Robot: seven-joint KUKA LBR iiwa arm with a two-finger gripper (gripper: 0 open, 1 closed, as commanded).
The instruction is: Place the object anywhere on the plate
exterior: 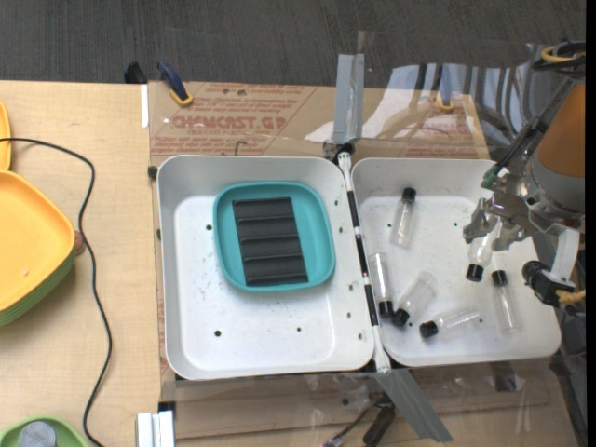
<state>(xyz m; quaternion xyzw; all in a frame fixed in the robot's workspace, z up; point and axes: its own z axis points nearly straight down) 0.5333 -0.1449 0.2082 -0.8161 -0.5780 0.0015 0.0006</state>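
A teal square plate (320, 214) lies in the left bin (186, 277) with a dark ribbed block (270, 240) on it. Several clear vials with black caps lie in the right bin (447, 182): one near the top (403, 217), one by the divider (380, 282), one along the bottom (449, 323). My gripper (491, 234) hangs over the right side of the right bin. A vial (479, 261) sits right under it, black cap pointing down-left; whether it is gripped or just lying there is unclear. Another vial (504, 301) lies just to its right.
Cardboard (242, 119) lies behind the bins, with a metal post (348, 101) at the divider. Yellow and green dishes (28, 240) sit at the bench's left edge beside a black cable (93, 250). The arm's body (559, 156) crowds the right bin's far side.
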